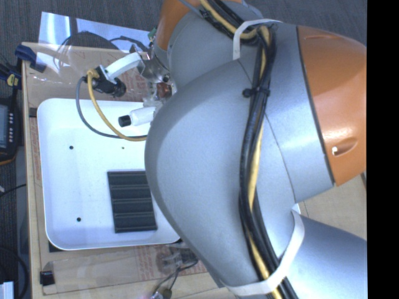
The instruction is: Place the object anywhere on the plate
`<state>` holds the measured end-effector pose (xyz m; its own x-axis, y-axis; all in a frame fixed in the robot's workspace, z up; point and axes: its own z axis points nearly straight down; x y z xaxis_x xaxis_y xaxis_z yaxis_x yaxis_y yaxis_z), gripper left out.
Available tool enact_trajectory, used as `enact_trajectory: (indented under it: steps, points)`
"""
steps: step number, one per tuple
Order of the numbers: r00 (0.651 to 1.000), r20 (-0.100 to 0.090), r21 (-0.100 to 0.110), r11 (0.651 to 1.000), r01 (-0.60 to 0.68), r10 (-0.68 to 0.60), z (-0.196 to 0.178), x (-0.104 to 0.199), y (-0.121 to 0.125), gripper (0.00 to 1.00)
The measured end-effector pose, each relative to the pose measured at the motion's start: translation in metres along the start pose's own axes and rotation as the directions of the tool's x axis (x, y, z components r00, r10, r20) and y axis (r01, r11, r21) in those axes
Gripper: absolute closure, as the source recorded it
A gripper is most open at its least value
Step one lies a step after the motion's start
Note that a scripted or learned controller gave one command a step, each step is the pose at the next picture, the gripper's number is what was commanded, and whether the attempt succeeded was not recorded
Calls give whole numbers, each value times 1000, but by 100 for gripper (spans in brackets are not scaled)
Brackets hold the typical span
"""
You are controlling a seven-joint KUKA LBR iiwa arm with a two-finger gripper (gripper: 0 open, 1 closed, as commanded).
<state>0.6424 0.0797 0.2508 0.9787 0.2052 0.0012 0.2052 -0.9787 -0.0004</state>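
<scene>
From where I stand, the grey arm (249,167) takes up most of the camera view, sweeping in from 3 o'clock. Its orange band (336,98) bulges at about 2 o'clock, and a bundle of black and yellow cables (255,136) is strapped along its back with white ties.

Out past the arm, toward 9 o'clock, lies one white bin (56,167), its right part hidden under the arm. A dark ribbed slab (131,201) lies flat on the bin's floor, down toward the bin's 5 o'clock corner, its long side running roughly from 12 to 6. It touches nothing else that I can see, and its right edge sits close to where the arm's body cuts off the view. I can't say whether this slab is the plate or the object.

The gripper (140,89) is at the bin's 12 o'clock rim, up around 11 o'clock in the view, a cluster of white and black parts half tucked behind the arm. I cannot tell whether it is wide or narrow, and I see nothing held in it. It is well apart from the slab.

A yellow cable (93,114) with a black one beside it loops from the gripper over the bin's upper floor.

The wooden bench (124,260) shows along the bin's 6 o'clock edge. At 10 o'clock, a clear plastic sheet (68,36) lies on the bench.
</scene>
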Motion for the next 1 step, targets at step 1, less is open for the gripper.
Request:
enact_trajectory:
  steps: [1]
  points:
    - [993, 8, -1, 993, 114, -114, 92, 17, -62, 100]
